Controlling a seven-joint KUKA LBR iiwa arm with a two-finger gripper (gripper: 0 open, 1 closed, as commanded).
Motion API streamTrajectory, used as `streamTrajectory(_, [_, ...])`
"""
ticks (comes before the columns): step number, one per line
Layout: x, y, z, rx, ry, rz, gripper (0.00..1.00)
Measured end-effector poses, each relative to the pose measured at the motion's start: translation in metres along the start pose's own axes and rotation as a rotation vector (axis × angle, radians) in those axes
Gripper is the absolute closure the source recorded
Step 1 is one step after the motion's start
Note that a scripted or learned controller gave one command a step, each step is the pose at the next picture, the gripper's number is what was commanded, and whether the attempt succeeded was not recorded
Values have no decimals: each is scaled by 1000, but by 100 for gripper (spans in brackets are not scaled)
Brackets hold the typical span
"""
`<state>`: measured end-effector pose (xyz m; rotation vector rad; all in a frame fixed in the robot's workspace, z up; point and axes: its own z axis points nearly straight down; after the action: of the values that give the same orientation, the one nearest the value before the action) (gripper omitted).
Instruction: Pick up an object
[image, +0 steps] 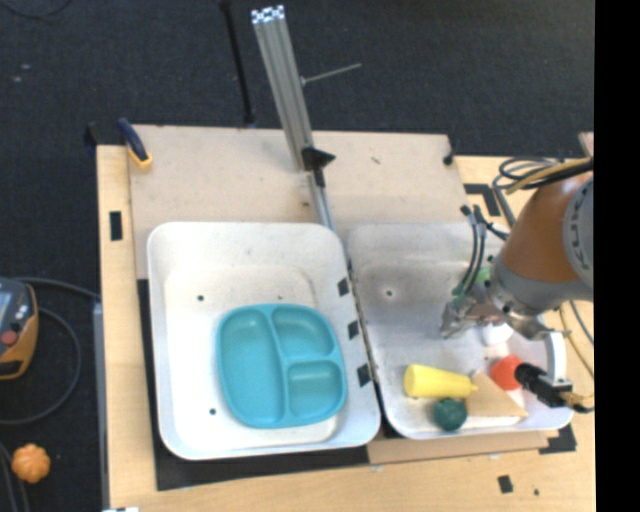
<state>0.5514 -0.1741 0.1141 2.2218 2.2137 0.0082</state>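
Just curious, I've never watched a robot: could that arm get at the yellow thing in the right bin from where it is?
Probably yes. The gripper hovers just above the yellow object, with nothing lying over it.

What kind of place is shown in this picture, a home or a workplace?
Most likely a robotics lab bench, not a home. A grey and orange robot arm reaches over two shallow white bins on a wooden board, an aluminium post rises behind them, and cables lie on the dark carpet.

Matt wooden bench (230, 175); smooth plastic turquoise tray (282, 363); white bins (200, 260)
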Motion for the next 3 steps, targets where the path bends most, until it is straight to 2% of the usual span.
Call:
streamTrajectory(1, [-2, 0, -64, 0, -3, -6, 100])
streamTrajectory(2, [-4, 2, -101, 1, -2, -7, 100])
streamTrajectory(3, [50, 14, -116, 3, 0, -12, 100])
